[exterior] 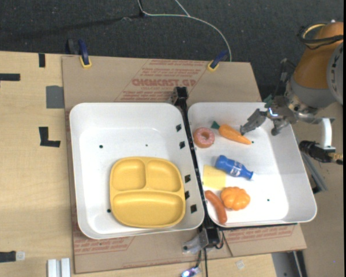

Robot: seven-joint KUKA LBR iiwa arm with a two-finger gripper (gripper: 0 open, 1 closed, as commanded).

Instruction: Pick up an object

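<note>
Pincer [264, 122] spread wide, hanging just beside carrot [234, 134] in right bin [288, 178]

Tray [147, 192] in left bin [83, 154]; 6 items in right bin [288, 172]

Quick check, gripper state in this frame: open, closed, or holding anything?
Gripper: open, holding nothing; its fingers are spread above the right bin, just right of the toy carrot.
</note>
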